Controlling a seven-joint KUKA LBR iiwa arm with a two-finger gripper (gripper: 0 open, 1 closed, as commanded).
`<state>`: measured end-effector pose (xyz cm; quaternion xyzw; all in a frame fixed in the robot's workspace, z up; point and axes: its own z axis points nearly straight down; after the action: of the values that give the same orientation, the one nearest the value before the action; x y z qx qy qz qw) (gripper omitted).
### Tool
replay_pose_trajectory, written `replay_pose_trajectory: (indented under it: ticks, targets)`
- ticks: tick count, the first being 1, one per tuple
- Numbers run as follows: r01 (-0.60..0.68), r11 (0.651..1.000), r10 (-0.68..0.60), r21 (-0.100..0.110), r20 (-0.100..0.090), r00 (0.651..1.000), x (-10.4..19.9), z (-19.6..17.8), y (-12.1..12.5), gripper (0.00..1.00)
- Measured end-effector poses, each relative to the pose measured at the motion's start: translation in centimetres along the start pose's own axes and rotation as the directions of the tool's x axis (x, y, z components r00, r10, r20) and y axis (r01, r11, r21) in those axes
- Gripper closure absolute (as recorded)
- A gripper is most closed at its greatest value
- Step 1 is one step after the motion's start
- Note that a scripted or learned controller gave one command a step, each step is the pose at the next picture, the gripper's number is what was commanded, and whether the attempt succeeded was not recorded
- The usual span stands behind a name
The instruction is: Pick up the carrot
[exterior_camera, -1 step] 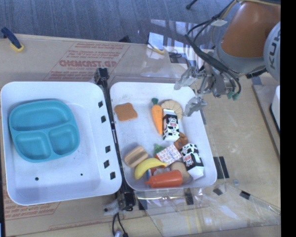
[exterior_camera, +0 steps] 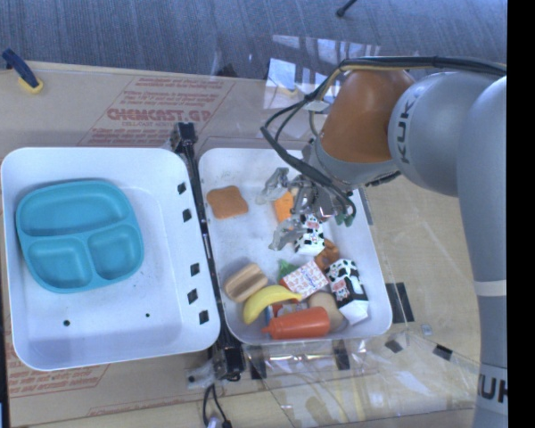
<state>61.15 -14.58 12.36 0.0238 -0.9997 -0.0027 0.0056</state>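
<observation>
You see the carrot (exterior_camera: pixel 285 206) as a small orange piece in the right bin (exterior_camera: pixel 250 172), towards its far side and just right of the middle. It lies between the two metal fingers (exterior_camera: pixel 275 185) of the end effector (exterior_camera: pixel 283 212), which stands spread, one finger on the far side of the carrot and one on the near side; you cannot tell whether either finger touches it. Just left of the carrot, apart from it, you find a flat tan toast slice (exterior_camera: pixel 227 201). Nearer you, the bin's front corner holds a crowded heap: a bun (exterior_camera: pixel 245 281), a banana (exterior_camera: pixel 266 302), a long red-orange toy (exterior_camera: pixel 299 324) and two cow-patterned cartons (exterior_camera: pixel 346 283). The grey arm (exterior_camera: pixel 446 132) reaches in from the right. On the bench (exterior_camera: pixel 116 96), the left bin (exterior_camera: pixel 116 328) holds a blue divided tray (exterior_camera: pixel 78 232)
</observation>
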Motion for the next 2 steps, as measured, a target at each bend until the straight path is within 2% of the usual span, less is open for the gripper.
replay_pose_trajectory:
  ticks: [1, 2]
  targets:
    - [0.007, 1.0, -0.007, 0.007, 0.017, 1.0, -0.5, -1.8, 0.0, 1.0]
    - [0.083, 0.997, -0.083, 0.006, 0.013, 0.996, 3.3, -4.1, 3.4, 1.0]
